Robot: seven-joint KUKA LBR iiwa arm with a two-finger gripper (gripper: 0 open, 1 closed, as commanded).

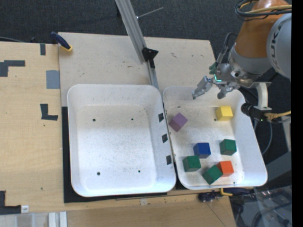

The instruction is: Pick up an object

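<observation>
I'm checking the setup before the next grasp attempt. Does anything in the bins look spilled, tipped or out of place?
Nothing stands out. All seven blocks lie inside the right bin, none over its rim. The orange block touches a green block; the gripper hangs open above the bin's far end, holding nothing.

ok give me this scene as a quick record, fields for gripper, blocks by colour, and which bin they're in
gripper: above the far end of the right bin, fingers spread, nothing between them
right bin: holds all seven blocks
purple block: nearest the left bin
yellow block: closest to the gripper
blue block: mid-bin
green blocks: three
orange block: touching a green one
left bin: white, speckled
</observation>
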